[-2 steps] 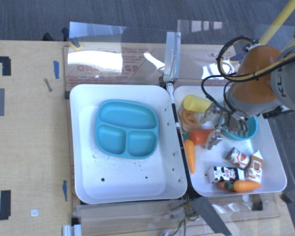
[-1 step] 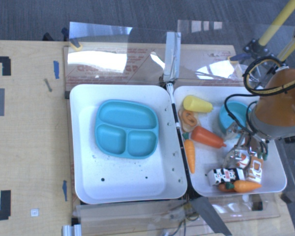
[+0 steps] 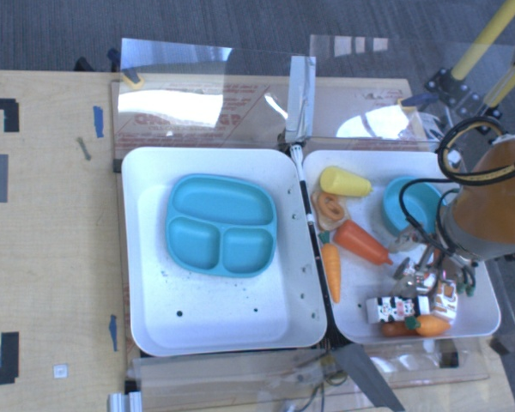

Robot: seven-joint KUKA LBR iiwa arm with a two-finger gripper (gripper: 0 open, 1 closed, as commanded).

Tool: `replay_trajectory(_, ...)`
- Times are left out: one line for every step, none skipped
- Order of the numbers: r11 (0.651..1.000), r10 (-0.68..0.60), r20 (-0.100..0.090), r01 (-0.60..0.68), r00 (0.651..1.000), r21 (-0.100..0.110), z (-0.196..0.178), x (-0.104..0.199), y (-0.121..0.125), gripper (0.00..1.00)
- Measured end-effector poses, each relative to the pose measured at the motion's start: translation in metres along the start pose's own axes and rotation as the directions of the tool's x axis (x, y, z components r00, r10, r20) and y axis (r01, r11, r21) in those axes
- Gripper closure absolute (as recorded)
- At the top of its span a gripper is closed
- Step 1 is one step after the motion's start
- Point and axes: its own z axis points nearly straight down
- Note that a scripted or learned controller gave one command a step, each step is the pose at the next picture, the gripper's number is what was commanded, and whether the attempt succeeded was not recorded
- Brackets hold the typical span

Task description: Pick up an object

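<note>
Over the right bin (image 3: 489,312), at its near right corner, the gripper (image 3: 425,275) hangs low among the toys, and the pick looks unfinished: nothing can be seen lifted clear of the bin floor. Cables and small parts crowd the wrist, so I cannot tell how wide the claw stands or whether it has hold of anything.

Just below it, at the near edge of that bin, lies a small black-and-white toy (image 3: 392,309) with a small orange piece (image 3: 429,324) touching its right end; either is probably the nearest candidate for the grasp. Further left in the same bin sit a large carrot (image 3: 360,241), a thin carrot (image 3: 331,271) along the left wall, a tan ring-shaped toy (image 3: 329,206), a yellow lemon-like toy (image 3: 344,181) at the far side, and a blue bowl (image 3: 410,204) partly behind the arm.

The left bin (image 3: 146,230) carries 1 blue divided plate (image 3: 220,225) with 3 sections, well apart from the gripper.

As for pose, the arm (image 3: 493,200) comes in from the right, its orange band over the far right part of the bin, wrist turned down and toward the near side. Closing, lifting and clearing the bin all seem left to do.
</note>
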Motion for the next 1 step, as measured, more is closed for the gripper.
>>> replay_trajectory(0.999,0.052,-0.056,-0.052,0.997,0.003,0.0143,-0.0513,0.027,0.0)
